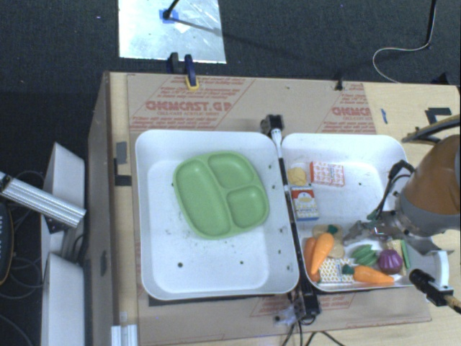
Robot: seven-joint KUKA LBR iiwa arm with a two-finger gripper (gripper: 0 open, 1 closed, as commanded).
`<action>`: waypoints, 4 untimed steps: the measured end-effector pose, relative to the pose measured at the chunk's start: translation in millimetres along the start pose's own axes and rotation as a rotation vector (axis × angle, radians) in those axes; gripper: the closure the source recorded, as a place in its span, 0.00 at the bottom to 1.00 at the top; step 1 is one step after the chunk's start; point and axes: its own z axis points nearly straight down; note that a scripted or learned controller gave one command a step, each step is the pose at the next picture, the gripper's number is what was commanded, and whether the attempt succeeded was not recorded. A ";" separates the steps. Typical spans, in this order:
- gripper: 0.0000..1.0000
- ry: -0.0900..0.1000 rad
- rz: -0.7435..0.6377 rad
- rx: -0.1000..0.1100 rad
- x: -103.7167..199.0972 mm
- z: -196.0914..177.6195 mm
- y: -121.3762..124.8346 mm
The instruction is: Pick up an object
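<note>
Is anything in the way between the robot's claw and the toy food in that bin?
Nothing visible. The gripper hangs over the right bin, right beside the pile: carrot, green pepper and purple onion lie just below it, with no object between. The green plate sits apart in the left bin.

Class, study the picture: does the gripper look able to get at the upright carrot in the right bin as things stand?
Probably yes: the gripper hangs just right of the carrot, which lies uncovered atop the toy food.

Arm (438, 193) cut off at right edge (jaws indistinct).
</note>
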 end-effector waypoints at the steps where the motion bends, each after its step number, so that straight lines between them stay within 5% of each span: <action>1: 1.00 0.000 0.000 -0.004 0.0 -10.7 1.2; 2: 0.00 0.000 -0.001 -0.003 0.0 -10.7 1.2; 3: 1.00 -0.001 -0.002 -0.006 -0.3 -21.1 2.2; 4: 0.00 -0.001 -0.001 -0.006 -0.2 -21.0 2.2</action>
